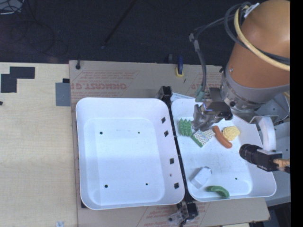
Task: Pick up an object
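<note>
We took the white mesh-patterned piece (204, 137) as the likely target; it lay in the right bin (255, 186), in its upper half, tilted, and touching the green bumpy object (185, 126) at its 10 o'clock. The gripper (202, 122) hung directly over the upper edge of that mesh piece, its dark metal tips pointing down at it, but we could not tell whether they were spread or closed (the wrist body covered them from this angle), nor whether anything sat between them. At 3 o'clock from the mesh piece lay an orange sausage-shaped item (222, 136), slanted, with a yellow corn-like piece (231, 133) just beside it. Toward 6 o'clock, well apart, sat a small white block (200, 176), and near the bin's bottom rim a curved green pod (218, 191). The left bin (90, 126) stood at 9 o'clock, its wall touching the right one.
</note>
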`<state>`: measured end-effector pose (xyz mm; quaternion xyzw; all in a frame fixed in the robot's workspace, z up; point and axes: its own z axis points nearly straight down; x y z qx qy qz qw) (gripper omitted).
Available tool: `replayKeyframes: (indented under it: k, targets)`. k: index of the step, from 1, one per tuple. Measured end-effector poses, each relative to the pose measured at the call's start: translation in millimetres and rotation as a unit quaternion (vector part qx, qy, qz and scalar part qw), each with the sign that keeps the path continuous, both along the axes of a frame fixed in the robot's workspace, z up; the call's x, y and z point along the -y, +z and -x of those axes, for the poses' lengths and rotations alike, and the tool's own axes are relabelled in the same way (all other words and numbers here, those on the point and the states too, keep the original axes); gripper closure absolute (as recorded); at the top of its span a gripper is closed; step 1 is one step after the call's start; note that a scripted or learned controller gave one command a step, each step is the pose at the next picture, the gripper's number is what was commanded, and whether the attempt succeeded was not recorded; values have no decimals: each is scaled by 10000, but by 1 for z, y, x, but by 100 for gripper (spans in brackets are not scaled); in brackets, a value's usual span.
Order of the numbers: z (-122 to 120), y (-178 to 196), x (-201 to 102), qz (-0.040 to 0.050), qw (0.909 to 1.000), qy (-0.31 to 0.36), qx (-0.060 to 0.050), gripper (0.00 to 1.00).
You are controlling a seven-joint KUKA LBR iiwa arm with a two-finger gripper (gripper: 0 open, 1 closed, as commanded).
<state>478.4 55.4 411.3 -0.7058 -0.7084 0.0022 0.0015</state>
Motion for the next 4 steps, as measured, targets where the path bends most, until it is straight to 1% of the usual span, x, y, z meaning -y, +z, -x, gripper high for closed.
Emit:
replayKeyframes:
  k: [1, 2, 3, 4]
  targets:
    - [3, -14, -46, -3, 10000, 0, -4, 100]
    - [-38, 52, -89, -13, 10000, 0, 46, 100]
    - [-91, 129, -74, -5, 10000, -24, 49, 100]
    - [-13, -35, -104, 20, 10000, 0, -77, 100]
